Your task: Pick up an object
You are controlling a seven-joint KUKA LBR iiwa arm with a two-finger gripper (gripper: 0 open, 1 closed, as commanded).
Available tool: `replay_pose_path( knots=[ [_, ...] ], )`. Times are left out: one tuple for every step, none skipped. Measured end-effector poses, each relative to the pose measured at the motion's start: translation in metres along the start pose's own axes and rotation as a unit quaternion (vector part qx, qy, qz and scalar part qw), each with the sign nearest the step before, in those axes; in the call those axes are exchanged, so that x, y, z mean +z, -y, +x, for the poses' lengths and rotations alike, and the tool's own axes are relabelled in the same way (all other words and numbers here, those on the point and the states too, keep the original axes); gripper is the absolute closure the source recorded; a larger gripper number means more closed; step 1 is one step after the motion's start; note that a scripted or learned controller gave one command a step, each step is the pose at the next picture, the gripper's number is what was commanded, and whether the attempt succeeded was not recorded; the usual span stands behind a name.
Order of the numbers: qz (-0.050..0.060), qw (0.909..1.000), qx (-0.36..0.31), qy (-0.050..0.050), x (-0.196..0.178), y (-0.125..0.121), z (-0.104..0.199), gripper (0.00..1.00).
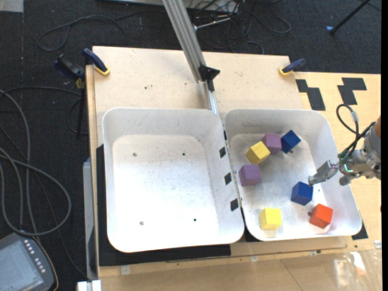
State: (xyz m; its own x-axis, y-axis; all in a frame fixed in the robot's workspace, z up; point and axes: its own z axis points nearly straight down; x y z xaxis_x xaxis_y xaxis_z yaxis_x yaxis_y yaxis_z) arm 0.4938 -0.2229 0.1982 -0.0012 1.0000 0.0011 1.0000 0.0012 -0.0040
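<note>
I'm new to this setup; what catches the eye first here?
Six bright cubes scattered in the right bin: two yellow, two purple, two blue, plus an orange cube near its front right corner. The tool reaches in from the right, just above a blue cube.

We see two clamps, one at the bench's far left corner (96, 62) and one at its far right (292, 66), a metal pole (185, 32) slanting between them, and what may be a tablet (23, 265) near left.
</note>
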Motion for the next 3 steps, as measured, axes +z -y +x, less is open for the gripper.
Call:
replay_pose_path(
  knots=[
    [-0.002, 1.0000, 0.000, 0.001, -0.002, -0.001, 0.000, 0.00],
    [0.000, 1.0000, 0.001, 0.000, 0.041, -0.001, 0.003, 0.00],
    [-0.004, 1.0000, 0.002, -0.001, 0.101, -0.002, 0.003, 0.00]
  ],
)
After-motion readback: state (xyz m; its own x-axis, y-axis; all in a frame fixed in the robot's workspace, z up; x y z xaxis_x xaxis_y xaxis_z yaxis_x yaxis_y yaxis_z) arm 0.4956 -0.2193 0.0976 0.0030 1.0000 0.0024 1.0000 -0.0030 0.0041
